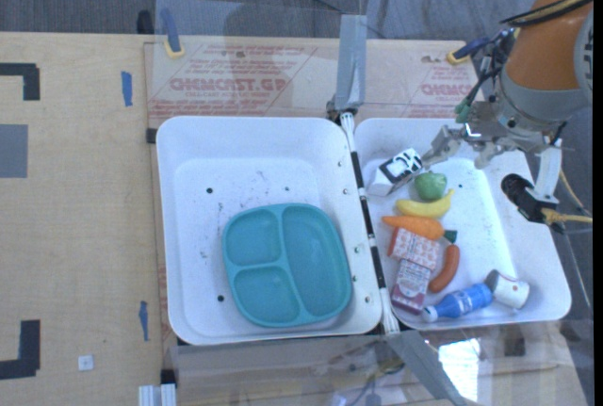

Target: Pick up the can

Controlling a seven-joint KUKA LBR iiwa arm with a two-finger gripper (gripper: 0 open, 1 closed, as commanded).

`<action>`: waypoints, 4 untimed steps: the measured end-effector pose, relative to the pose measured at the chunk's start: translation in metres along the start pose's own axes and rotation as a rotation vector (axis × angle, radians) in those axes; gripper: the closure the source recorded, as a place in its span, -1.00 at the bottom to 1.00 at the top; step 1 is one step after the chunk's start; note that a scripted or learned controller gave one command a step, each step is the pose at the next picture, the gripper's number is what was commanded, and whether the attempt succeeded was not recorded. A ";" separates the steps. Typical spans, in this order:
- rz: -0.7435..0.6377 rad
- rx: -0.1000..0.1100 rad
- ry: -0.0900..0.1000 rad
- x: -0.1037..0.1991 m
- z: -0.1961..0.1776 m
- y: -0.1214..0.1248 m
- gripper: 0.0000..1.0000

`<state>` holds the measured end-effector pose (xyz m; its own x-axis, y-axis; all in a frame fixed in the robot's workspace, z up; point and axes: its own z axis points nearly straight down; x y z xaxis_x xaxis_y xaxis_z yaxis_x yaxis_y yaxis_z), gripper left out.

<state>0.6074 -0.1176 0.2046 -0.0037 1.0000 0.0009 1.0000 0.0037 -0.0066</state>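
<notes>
Can (412,280): lying flat at 6 o'clock in right bin (556,296), crowded by carrot (415,226). Gripper (468,146) hovers at 12 o'clock; jaws' opening cannot be told.

1. A grey KUKA arm (556,37) reaches in from the right side of the camera view, entering near the upper right corner.
2. A broad orange band (551,18) wraps the arm just above the wrist.
3. Below the band, the grey wrist section points downward and toward the left.
4. The end effector (464,142) sits at the arm's lower end, with thin metal parts splaying outward to the left and right.
5. Dark cables run along the arm's upper left side.
</notes>
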 end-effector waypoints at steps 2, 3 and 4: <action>0.166 -0.003 -0.001 0.058 0.022 0.056 -1.00; 0.256 0.001 -0.001 0.068 0.024 -0.015 -1.00; 0.427 -0.022 0.002 0.003 0.090 0.001 -1.00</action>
<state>0.6075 -0.1141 0.1149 0.4105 0.9118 0.0049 0.9117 -0.4106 0.0149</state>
